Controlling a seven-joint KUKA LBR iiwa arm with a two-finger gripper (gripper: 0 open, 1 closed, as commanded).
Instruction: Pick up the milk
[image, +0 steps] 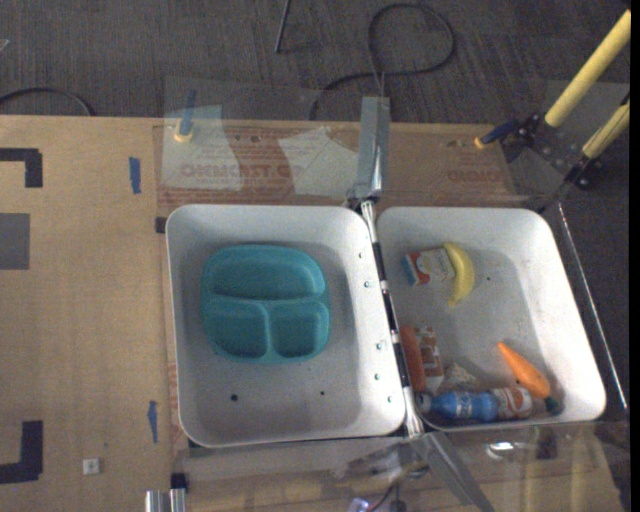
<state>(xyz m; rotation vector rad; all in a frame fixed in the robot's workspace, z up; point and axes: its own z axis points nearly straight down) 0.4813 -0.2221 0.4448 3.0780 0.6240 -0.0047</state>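
Milk carton in right bin, far half

Left bin (190, 330): one teal divided plate (265, 302), lying flat, toward the far side. Right bin (560, 290): milk (428, 266), a small carton on its side in the far-left part, touching the banana (460, 272) on its right. Near corner, well apart from the milk: orange carrot (525, 370), a bottle (470, 405) with blue label lying along the near wall, and a red-and-white packet (424, 358) against the left wall. Gripper's state: cannot tell
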